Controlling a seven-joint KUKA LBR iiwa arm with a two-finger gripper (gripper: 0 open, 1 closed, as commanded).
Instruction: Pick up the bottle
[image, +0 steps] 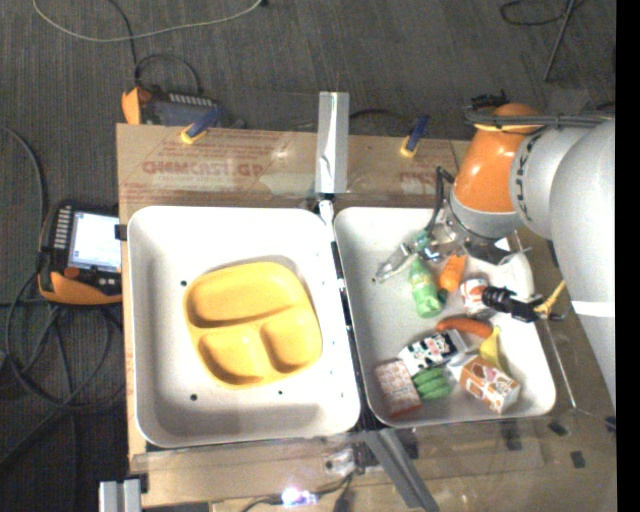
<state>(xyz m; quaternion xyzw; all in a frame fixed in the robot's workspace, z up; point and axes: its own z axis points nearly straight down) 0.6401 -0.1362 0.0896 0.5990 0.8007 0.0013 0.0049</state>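
Note:
The green bottle (427, 293) lies in the right bin (365, 330), toward its back, its cap end pointing to the bin's far side. My gripper (412, 262) hovers just over the bottle's cap end, hanging from the grey arm with its orange band (490, 170). Its fingers are spread, one thin finger (388, 270) reaching out to the lower left over bare bin floor. The bottle rests on the floor and is not gripped.
Around the bottle lie a carrot (452, 270), a red and white toy (478, 295), a banana (490, 346), a black-and-white carton (435, 350), a brown box (397, 385) and a juice box (490, 386). The left bin (150, 400) holds a yellow divided plate (255, 320).

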